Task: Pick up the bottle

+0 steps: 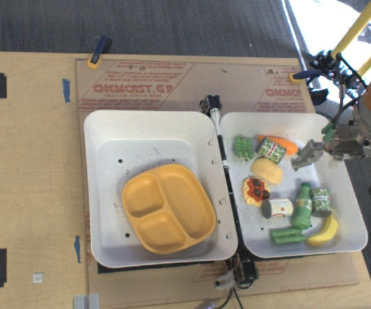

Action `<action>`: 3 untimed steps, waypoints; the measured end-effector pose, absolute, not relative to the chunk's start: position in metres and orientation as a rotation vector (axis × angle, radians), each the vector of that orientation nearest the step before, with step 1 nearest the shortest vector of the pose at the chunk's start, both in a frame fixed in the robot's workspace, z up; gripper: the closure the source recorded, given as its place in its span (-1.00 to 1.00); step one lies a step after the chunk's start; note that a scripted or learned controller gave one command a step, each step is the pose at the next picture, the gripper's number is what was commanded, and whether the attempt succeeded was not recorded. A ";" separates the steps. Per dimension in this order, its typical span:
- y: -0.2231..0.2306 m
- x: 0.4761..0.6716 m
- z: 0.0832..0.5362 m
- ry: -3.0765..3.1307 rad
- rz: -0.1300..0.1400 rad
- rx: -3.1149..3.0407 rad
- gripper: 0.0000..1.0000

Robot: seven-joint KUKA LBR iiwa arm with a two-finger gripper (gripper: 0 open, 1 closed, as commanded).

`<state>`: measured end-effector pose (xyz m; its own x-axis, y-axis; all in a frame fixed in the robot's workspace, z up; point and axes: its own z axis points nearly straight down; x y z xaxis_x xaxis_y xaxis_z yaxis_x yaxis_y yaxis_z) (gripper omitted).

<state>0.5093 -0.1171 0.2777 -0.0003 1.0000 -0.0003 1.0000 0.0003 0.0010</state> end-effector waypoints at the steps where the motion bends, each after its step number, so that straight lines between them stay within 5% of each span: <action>1: -0.180 0.506 0.137 2.206 0.003 2.230 -1.00; 2: -0.180 0.508 0.148 2.202 0.006 2.227 1.00; 3: -0.143 0.480 0.193 2.024 0.001 2.402 1.00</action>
